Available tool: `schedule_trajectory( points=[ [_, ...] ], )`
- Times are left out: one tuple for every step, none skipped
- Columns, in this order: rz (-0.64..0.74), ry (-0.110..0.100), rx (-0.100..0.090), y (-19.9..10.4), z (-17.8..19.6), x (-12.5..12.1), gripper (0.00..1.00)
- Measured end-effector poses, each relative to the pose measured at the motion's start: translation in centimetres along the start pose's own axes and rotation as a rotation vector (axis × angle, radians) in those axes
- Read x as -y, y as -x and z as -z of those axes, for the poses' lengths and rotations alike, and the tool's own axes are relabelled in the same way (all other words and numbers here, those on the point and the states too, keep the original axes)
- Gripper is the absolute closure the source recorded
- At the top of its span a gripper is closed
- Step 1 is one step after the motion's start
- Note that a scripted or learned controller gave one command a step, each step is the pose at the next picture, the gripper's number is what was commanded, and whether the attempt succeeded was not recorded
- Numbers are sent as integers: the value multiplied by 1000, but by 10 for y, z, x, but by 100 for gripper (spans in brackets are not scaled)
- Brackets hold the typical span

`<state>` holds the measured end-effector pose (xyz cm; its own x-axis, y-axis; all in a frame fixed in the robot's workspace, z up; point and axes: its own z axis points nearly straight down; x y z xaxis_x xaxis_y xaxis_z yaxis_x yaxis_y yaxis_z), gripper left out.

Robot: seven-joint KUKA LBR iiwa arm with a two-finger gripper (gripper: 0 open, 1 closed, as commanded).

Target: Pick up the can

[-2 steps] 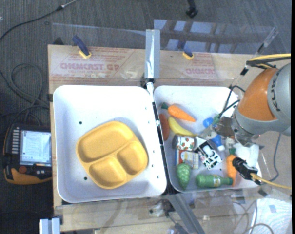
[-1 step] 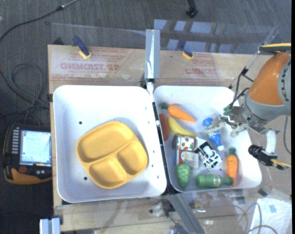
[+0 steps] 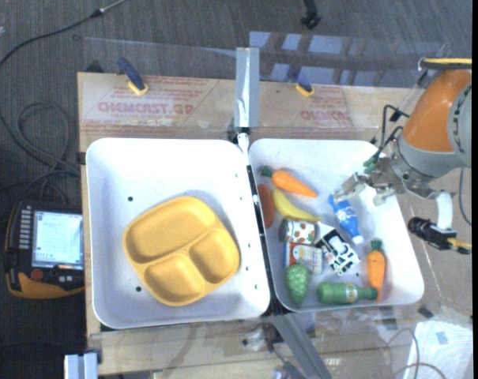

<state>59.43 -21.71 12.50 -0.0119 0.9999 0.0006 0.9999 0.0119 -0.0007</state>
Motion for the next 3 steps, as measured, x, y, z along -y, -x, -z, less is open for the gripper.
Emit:
schedule_trajectory(
  points=[
    [37, 3, -3, -6, -29, -7, 0],
    [82, 20, -7, -4, -31, 53, 0],
    [233, 14, -4, -1, -33, 3, 0]
  ],
)
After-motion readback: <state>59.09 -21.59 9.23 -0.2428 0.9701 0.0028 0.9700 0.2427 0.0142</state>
